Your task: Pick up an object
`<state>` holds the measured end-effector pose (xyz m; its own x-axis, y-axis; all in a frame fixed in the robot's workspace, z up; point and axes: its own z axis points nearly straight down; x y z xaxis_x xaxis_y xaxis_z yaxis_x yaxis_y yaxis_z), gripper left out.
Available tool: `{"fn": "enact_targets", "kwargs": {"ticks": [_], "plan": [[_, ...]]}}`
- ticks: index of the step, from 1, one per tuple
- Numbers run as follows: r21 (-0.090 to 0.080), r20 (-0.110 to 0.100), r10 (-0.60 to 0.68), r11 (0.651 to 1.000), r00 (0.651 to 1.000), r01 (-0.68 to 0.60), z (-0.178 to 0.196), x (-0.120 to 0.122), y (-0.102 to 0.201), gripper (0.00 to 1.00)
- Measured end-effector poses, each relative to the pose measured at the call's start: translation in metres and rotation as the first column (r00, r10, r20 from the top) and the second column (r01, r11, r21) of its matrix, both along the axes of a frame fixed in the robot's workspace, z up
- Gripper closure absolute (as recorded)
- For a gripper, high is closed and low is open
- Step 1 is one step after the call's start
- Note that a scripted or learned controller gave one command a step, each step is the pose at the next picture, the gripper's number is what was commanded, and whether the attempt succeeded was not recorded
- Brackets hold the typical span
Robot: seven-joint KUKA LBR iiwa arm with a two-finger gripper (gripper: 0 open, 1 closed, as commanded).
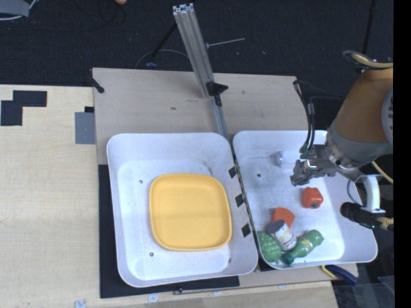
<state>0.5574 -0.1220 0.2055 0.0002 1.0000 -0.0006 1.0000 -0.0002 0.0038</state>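
Note:
My gripper hangs over the right bin, near its middle right. Just below and to its right lies a small red pepper-like piece, apart from the gripper. Lower in the bin sit an orange-red piece, a small jar with a dark lid and a green bottle-like item beside a green lump. A small pale object lies left of the gripper. Nothing shows between the fingers.
The left bin holds a yellow square plate. An aluminium rail slants down to the divider between the bins. The arm's orange band and grey wrist fill the right side above the right bin.

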Motion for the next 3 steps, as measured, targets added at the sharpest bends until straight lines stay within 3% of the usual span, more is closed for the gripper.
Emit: {"fn": "enact_targets", "kwargs": {"ticks": [1, 3], "plan": [[0.0, -0.003, -0.001, 1.0, 1.0, 0.001, 0.022, 0.0, -0.001, 1.0], [0.001, -0.005, 0.003, 1.0, 1.0, -0.003, 0.027, -0.027, 0.093, 1.0]]}}
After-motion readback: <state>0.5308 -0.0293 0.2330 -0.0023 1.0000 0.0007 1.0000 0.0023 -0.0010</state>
